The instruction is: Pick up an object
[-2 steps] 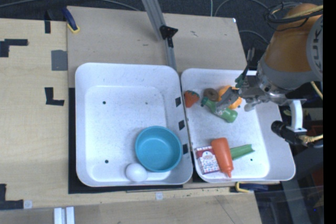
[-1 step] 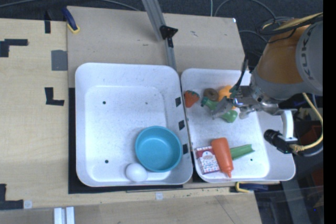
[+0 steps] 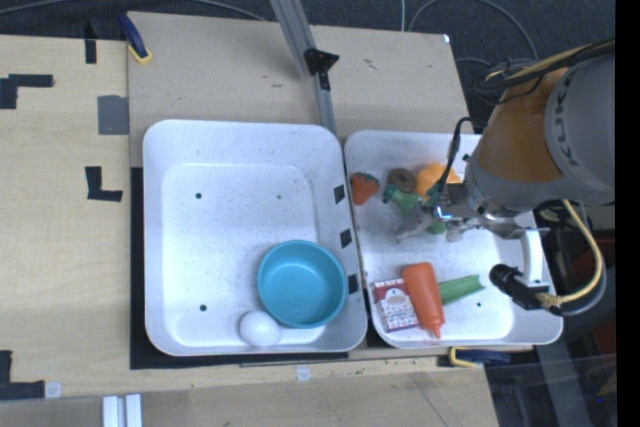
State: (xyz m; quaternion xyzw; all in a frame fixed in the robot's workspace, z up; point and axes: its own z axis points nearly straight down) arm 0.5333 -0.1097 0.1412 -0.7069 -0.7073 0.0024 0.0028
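jaws low in right bin, among small toys; open or closed: cannot tell | orange carrot lies near front wall beside red-white packet and green piece | left bin: blue bowl, white ball touching it

the two white bins look like smooth, faintly speckled plastic. the blue bowl appears as glossy plastic, the white ball as smooth and matt. the surface is seen as pale, matt wood.
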